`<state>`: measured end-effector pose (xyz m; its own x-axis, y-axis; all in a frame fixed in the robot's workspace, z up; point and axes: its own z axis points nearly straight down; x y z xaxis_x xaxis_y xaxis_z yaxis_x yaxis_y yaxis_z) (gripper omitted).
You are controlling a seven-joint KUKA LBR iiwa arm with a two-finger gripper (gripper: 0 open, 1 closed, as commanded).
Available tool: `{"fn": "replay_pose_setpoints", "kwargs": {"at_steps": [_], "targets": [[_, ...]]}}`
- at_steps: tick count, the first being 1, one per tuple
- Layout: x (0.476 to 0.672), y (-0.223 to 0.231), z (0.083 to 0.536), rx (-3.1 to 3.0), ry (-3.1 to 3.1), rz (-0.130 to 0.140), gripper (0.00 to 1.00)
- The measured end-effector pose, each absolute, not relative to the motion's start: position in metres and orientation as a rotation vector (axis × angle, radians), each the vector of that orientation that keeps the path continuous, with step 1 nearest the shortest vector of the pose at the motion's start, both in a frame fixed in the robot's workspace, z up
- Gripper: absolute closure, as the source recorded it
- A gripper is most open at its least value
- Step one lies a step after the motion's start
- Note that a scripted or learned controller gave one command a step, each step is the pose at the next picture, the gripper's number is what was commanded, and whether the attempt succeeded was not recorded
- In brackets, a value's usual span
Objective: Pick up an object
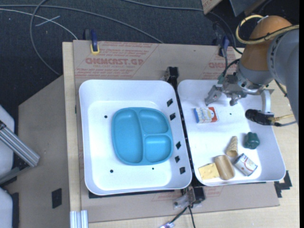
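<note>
Blue plate (141, 135) fills the left bin (90, 103); across the divider from it, in the right bin (190, 91), lies your likeliest target, a small white carton (205, 114) with red and blue print. Right of the carton and a little toward the back, the gripper (224, 95) hangs with its fingers spread and nothing between them. You risk closing on air: the carton lies flat and off to the gripper's near-left, so a straight drop would miss it, or one finger would clip its edge and push it away. Farther from the carton, toward the front, sit a cone (232, 147), green lump (251, 140), can (245, 165) and cheese (207, 171).
</note>
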<state>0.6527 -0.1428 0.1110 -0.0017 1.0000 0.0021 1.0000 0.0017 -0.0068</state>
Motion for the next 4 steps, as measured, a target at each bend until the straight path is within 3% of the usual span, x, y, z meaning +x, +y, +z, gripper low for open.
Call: {"fn": "replay_pose_setpoints", "kwargs": {"at_steps": [1, 3, 4], "targets": [[0.655, -0.143, 0.127, -2.220, -2.224, -0.003, 1.00], [0.663, -0.148, 0.245, -2.224, -2.229, -0.007, 1.00], [0.664, -0.148, 0.269, -2.223, -2.225, -0.004, 1.00]]}}
